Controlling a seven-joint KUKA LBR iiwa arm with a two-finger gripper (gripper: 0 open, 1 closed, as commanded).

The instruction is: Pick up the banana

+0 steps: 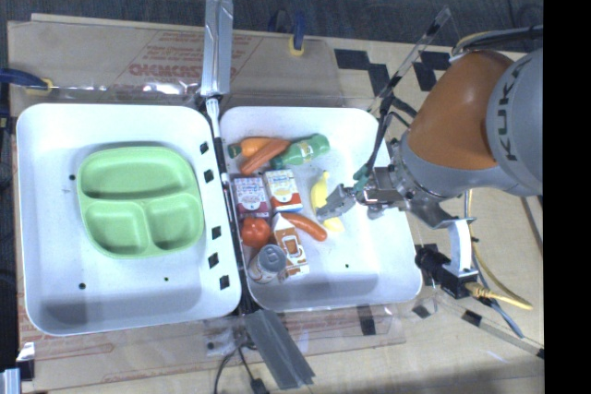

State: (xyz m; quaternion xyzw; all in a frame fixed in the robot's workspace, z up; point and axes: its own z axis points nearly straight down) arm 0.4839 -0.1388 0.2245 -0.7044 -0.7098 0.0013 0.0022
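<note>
The banana [319, 190] is small and yellow and lies in the middle of the right white bin [369, 277]. Its upper end shows beside the cartons, and its lower end peeks out below the gripper. My gripper [340, 201] reaches in from the right and sits low over the banana's middle, hiding that part. Whether it touches the banana cannot be made out. The grey arm with its orange band [457, 120] hangs over the bin's right rim.
Left of the banana lie a carrot [259, 150], a green bottle [307, 149], two red cartons [266, 192], a tomato [256, 229], an orange piece [310, 228], a small carton [292, 249] and a can [271, 259]. A green divided plate [141, 198] sits in the left bin [46, 291].
</note>
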